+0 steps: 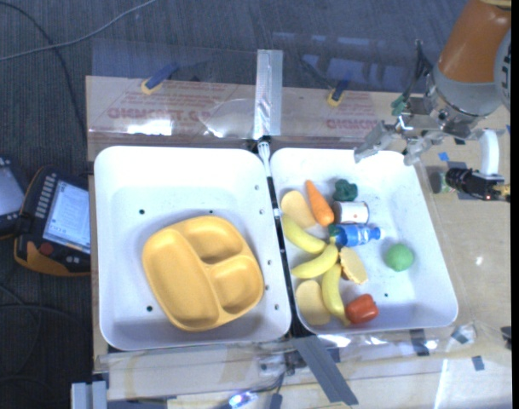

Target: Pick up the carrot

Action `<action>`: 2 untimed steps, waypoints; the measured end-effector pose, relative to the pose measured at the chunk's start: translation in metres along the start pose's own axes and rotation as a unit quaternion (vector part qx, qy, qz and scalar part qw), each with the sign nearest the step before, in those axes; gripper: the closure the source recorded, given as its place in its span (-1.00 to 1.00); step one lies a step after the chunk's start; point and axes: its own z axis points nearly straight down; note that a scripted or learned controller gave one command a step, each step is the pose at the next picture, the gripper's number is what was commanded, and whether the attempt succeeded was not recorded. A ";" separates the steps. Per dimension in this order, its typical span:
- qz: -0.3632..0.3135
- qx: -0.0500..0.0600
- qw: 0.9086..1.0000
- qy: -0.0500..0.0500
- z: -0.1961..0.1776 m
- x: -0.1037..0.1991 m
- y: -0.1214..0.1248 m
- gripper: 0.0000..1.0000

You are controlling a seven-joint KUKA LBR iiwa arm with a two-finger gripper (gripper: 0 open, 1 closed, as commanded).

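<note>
While the carrot [319, 202] lies untouched in the right bin [421, 228], nothing of the pick looks done. Sits near the upper left of that bin, just beside a pale yellow piece of fruit [293, 208] on its left and close to a small dark green vegetable [345, 189] on its right, with a white can [353, 213] just below. Long axis runs on a slant, from upper left down to lower right; seems broader at the lower end, so probably points its tip up toward the far wall, though too small to say for sure.

Tool [395, 140] hangs at the far right corner of the right bin, above the rim and well apart from the carrot. Fingers spread wide, one reaching left over the bin's edge, with nothing between them. Grey arm [474, 49] with its orange band rises behind toward the upper right.

Left to do, by the look of it: travel left and nearer over the carrot, turn to close across its narrow width, descend, close, lift. Crowding from the fruit and the can may hinder a clean grip. Left bin [114, 228] holds a yellow divided tray [204, 271], no part of this job.
</note>
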 end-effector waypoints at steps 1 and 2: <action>0.061 0.001 0.998 -0.001 0.111 0.046 -0.021 -1.00; -0.124 -0.001 0.992 -0.001 0.061 0.019 -0.043 -1.00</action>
